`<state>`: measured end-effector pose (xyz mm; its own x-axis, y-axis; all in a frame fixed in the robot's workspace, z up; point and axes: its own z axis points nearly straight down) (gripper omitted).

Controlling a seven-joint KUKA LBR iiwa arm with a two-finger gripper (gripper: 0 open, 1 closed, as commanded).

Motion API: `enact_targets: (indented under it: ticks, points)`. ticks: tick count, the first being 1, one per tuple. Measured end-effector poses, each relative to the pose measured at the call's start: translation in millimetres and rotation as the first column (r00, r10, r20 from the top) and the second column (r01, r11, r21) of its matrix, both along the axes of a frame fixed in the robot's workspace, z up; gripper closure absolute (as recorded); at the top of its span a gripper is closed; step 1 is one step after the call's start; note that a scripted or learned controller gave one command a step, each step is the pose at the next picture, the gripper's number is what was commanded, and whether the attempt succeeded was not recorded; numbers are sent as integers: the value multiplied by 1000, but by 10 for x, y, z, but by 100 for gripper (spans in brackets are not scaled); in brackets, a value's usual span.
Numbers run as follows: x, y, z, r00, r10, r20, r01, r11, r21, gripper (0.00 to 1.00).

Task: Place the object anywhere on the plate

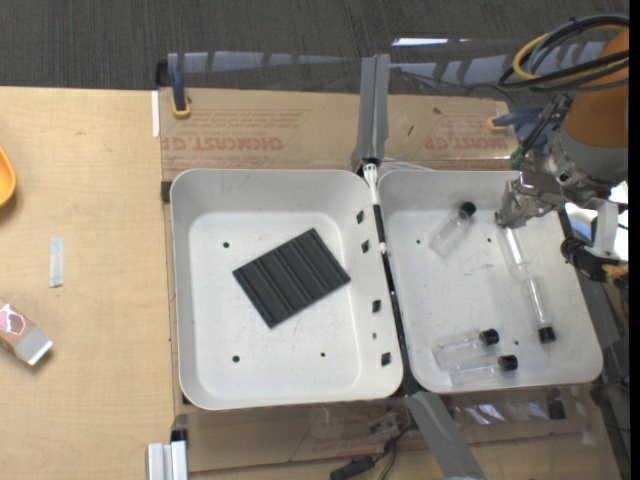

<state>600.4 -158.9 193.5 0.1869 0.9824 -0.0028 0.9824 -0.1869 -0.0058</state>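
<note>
Lying flat in left bin (190,268), ridged dark plate (291,277), long axis diagonal

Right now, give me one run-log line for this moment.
gripper: over right bin, far edge | fingers: cannot tell | vials: loose in right bin | dark ridged plate: left bin, bare

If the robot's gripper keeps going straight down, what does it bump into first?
Probably the long clear tube lying in the right bin; the gripper hangs by its upper end. Height is hard to judge, so it might hit bin floor instead.
</note>
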Motion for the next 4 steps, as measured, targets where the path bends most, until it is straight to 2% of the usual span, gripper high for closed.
enact_targets:
  ticks: [1,2,3,4]
  points:
    - [588,635,156,997,-71,0,71,997,-1,100]
    - [178,1018,852,957,291,1,-291,957,1,100]
    - [344,1866,419,739,673,2,-673,739,3,100]
    - [315,1667,193,633,774,3,-774,633,3,100]
